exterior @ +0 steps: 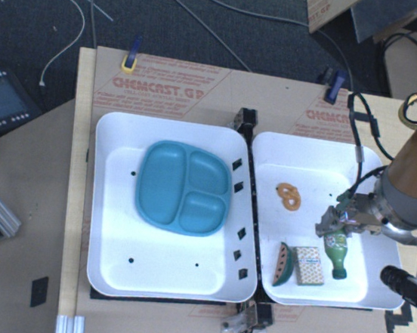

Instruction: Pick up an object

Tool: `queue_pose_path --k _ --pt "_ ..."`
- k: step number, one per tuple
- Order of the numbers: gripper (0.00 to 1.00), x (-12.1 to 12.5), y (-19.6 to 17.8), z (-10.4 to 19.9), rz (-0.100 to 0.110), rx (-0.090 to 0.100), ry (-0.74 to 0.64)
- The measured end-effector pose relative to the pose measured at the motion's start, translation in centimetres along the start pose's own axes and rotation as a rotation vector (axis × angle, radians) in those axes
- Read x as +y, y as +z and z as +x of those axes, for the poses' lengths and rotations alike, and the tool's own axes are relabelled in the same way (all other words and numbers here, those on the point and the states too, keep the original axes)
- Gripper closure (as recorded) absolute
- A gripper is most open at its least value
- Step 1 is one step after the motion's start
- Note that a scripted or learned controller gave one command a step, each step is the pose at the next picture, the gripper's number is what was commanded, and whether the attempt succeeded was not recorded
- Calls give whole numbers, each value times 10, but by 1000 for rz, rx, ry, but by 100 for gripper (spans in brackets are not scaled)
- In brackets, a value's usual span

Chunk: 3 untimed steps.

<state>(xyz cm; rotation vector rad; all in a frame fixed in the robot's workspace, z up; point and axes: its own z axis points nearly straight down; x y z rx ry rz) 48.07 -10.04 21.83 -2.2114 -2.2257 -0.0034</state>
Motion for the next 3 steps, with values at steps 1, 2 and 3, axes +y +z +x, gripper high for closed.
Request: queue_pose_path --k 1,2,3 --pt "100 10 3 48 0 -2 1" --pt "100 5 -7 99 -2 -1 -1" --pt "100 4 2 158 3 -2 0"
